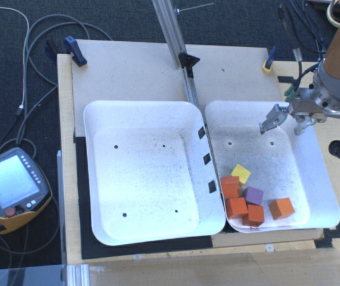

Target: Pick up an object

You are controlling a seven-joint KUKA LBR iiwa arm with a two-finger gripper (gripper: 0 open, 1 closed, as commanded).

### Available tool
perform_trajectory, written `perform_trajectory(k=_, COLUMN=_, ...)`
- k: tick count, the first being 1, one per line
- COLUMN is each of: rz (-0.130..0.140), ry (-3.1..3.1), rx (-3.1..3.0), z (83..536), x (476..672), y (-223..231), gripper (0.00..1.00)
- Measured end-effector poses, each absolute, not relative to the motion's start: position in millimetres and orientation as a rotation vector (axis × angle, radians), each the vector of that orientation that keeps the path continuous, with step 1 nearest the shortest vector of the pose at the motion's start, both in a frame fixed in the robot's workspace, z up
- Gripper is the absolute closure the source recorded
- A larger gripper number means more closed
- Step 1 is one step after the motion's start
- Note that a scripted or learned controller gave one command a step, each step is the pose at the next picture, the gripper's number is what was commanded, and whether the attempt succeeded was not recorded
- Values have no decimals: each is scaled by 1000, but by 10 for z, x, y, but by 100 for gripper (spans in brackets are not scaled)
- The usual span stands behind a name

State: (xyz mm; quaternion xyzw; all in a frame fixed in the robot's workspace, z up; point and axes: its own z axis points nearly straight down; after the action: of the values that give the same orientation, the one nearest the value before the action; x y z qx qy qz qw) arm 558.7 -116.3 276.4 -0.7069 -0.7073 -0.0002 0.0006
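Observation:
Several small blocks lie in the near part of the right bin (313,165): a yellow block (240,173), a purple block (254,195), an orange block (282,208) off to the right, and red-orange blocks (237,207) clustered by the bin's left wall. My gripper (286,122) hangs over the far part of the right bin, well behind the blocks. Its two fingers are spread apart with nothing between them.
The left bin (98,124) sits beside the right one, with small black tabs along the shared wall. A metal pole (170,22) rises at the back centre. Blue and yellow clamps hold the board's far corners. A teach pendant (9,186) lies at the far left.

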Motion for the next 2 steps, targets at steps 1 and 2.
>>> perform_trajectory(k=1, rz=8, ry=-2215, rx=-2214, z=1282, x=5414, y=-935, gripper=0)
perform_trajectory(k=2, rz=4, ry=-2217, rx=-2217, z=977, x=5169, y=-848, gripper=0)
